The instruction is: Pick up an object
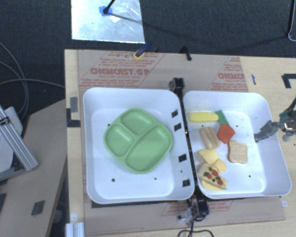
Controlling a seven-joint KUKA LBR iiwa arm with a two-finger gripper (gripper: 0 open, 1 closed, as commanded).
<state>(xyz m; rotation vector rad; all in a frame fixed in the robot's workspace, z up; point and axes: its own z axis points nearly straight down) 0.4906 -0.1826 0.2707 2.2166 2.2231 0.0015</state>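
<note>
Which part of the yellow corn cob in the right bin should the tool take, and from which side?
Grip the yellow corn cob with the green end across its yellow middle, coming straight down from above. It lies flat, lengthwise across the right white bin, with open floor in front and behind it, so closing across its narrow width looks safest. The tool sits at that bin's right edge.

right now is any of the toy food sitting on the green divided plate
No, the green divided plastic plate in the left white bin has nothing on it, while the toy food pieces lie in the right white bin.
</note>
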